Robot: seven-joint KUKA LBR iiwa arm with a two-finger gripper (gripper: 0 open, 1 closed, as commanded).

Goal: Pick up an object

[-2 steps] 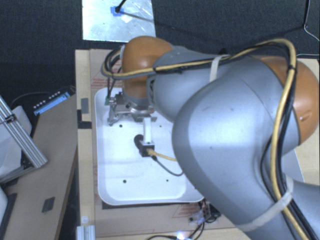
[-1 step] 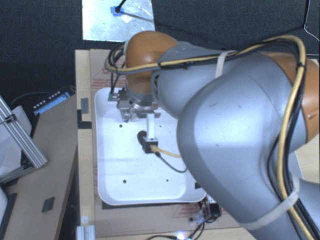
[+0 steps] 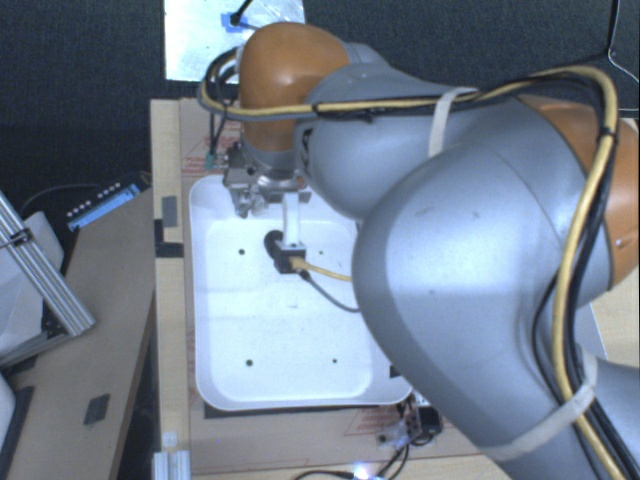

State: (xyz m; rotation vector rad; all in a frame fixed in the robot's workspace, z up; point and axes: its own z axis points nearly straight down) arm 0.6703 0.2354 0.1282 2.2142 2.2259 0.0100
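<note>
My gripper [image 3: 256, 196] hangs below the orange wrist band [image 3: 285, 68], over the far edge of the left white bin [image 3: 215, 368]. It sits low, close to the bin's back wall. The bin's floor in front of it is white with a few small dark specks [image 3: 243, 254]. The big grey arm [image 3: 470, 268] reaches in from the right and hides the right bin and the right part of the left bin.
An aluminium rail [image 3: 45, 278] lies on the bench at the left, with a black and blue strip [image 3: 100, 200] behind it. A pale sheet [image 3: 232, 23] lies beyond the bins. Loose wires [image 3: 410, 428] sit by the bin's near right corner.
</note>
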